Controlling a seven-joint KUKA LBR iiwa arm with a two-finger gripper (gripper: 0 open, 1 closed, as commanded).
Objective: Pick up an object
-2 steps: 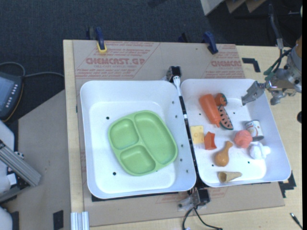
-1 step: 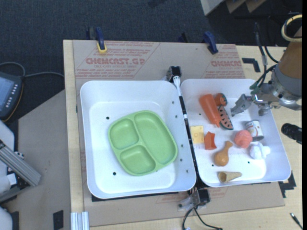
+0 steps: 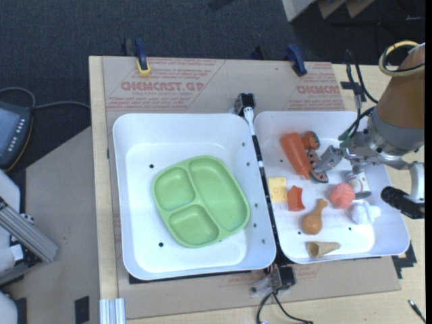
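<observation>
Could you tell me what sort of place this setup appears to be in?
Probably a robotics lab: two white bins sit on a clamped board, toy food fills one, and a robot arm reaches in.

place: pretty clearly a robotics lab
giveaways: clamped desk (image 3: 202,73), two white bins (image 3: 135,181), KUKA arm (image 3: 405,106), loose cables (image 3: 61,104)

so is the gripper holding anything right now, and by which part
Cannot be told. The gripper is low in the right bin, by the orange toy, but nothing is clearly seen in its grip.
</observation>
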